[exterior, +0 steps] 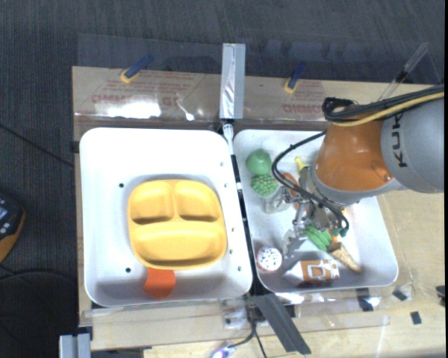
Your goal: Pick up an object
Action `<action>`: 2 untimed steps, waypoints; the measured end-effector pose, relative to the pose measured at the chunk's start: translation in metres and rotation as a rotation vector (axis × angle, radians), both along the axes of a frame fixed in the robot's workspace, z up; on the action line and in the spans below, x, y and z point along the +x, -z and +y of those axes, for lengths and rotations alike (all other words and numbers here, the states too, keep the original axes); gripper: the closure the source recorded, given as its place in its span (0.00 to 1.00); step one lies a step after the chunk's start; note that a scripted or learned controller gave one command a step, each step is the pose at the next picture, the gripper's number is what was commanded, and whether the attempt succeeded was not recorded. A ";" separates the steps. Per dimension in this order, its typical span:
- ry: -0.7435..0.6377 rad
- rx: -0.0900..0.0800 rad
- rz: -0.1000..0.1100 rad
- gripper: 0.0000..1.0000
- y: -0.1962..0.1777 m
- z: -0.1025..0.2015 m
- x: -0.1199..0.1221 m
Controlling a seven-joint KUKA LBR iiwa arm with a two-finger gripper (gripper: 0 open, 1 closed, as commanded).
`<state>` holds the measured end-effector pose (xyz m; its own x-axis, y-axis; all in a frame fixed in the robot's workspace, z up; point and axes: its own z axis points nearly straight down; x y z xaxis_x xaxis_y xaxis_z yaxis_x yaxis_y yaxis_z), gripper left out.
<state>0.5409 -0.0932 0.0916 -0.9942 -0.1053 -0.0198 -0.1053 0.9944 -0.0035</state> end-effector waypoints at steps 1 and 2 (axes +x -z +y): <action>-0.027 -0.004 0.003 0.00 0.001 -0.015 0.086; -0.027 -0.005 0.000 1.00 -0.011 -0.014 0.088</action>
